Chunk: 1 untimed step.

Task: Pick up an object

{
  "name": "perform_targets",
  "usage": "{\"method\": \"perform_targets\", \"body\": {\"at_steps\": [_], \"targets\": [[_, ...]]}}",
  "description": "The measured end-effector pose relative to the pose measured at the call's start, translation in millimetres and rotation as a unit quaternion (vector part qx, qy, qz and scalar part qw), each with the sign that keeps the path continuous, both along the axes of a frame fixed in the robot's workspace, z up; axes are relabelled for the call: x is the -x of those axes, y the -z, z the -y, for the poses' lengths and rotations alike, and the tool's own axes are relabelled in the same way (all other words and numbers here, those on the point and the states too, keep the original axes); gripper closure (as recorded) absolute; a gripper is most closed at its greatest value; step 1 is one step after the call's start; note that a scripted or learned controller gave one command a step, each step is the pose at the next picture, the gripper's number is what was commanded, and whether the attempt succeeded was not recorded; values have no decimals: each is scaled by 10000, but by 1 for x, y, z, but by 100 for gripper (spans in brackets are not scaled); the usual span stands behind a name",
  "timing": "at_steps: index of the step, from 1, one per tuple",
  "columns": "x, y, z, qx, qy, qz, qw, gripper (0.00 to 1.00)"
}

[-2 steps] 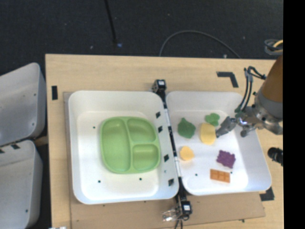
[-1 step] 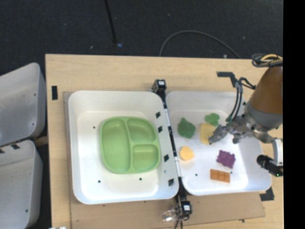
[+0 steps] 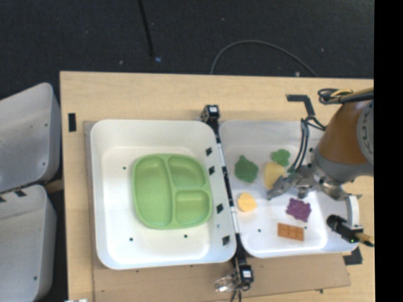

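Camera view looks down on a pale wooden bench (image 3: pixel 75 99) bearing two shallow white bins side by side. The left bin (image 3: pixel 107 168) holds a light green divided plate (image 3: pixel 171 190) with three compartments, lying flat near the middle of the bin.

The right bin (image 3: pixel 252 238) holds the small things. A dark green piece (image 3: pixel 246 168) with a lumpy outline lies near the bin's left side, and a second, smaller green piece (image 3: pixel 281 156) lies further right and toward the back. Between them and a little nearer the front sits a pale yellow piece (image 3: pixel 272 174), just beside the gripper. A rounder yellow piece (image 3: pixel 247 202) rests near the left wall, apart from the others. A purple block (image 3: pixel 299 209) with a bumpy top lies toward the front right, and an orange-brown flat rectangular block (image 3: pixel 291 231) lies just in front of it, close to the front wall.

The arm comes in from the right, its orange band (image 3: pixel 343 134) above the grey wrist. The gripper (image 3: pixel 281 189) hangs low over the right bin, between the pale yellow piece and the purple block. Its dark fingers point left and seem a little spread, but I cannot tell for sure, and nothing is plainly pinched between them.
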State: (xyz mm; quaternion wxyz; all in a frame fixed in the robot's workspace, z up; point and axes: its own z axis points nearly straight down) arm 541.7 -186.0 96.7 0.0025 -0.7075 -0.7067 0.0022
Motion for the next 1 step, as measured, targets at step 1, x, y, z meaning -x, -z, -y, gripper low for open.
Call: {"method": "perform_targets", "body": {"at_steps": [1], "targets": [[-1,-12,1,0,22,19,10000,100]]}}
